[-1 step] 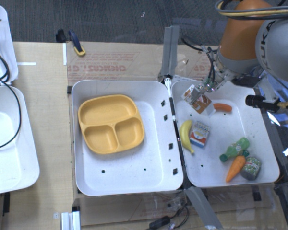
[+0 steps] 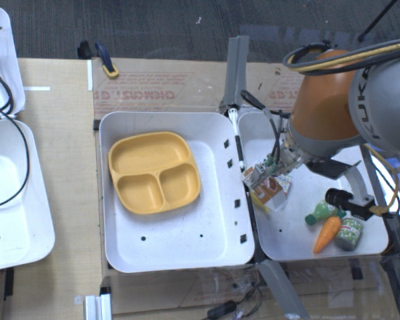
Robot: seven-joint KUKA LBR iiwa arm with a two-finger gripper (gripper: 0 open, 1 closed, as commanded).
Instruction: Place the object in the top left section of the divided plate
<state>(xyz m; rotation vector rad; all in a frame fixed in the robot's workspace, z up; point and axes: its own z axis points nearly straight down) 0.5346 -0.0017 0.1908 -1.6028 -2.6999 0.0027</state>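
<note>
Where bins sit, wooden bench

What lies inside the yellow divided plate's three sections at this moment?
The yellow divided plate, in the left bin, shows bare yellow floors in all three sections. Nothing covers them; the gripper is over the right bin.

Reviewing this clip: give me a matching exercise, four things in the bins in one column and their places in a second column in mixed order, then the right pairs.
Things:
1. divided plate
2. carrot
3. snack packet
4. gripper

Places:
A. right bin, near its front right corner
B. left bin, toward its left side
C. right bin, by its left wall, just under the gripper
D. over the left part of the right bin, right above the packet

Pairs: 1-B, 2-A, 3-C, 4-D
</note>
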